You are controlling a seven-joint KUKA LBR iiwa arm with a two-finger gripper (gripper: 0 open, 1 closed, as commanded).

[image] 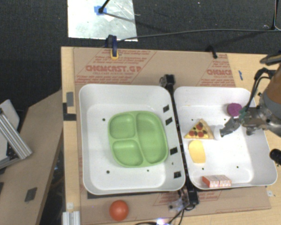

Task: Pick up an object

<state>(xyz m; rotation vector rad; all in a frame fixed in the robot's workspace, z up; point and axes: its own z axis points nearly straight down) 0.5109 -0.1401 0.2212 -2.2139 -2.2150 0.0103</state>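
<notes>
In the right bin (257,172) lie a pizza-slice toy (200,130), a yellow oval piece (196,152), a purple round piece (233,109) and a small red and white box (216,181). My gripper (238,127) hangs over this bin, just right of the pizza slice and below the purple piece. It is open, its fingers spread apart, and nothing sits between them. The left fingertip (226,128) is close to the pizza slice's right corner.
The left bin (91,172) holds a green divided plate (137,138). An orange-red ball (118,210) rests on the board in front of the left bin. The arm (276,102) enters from the right over the right bin's far edge.
</notes>
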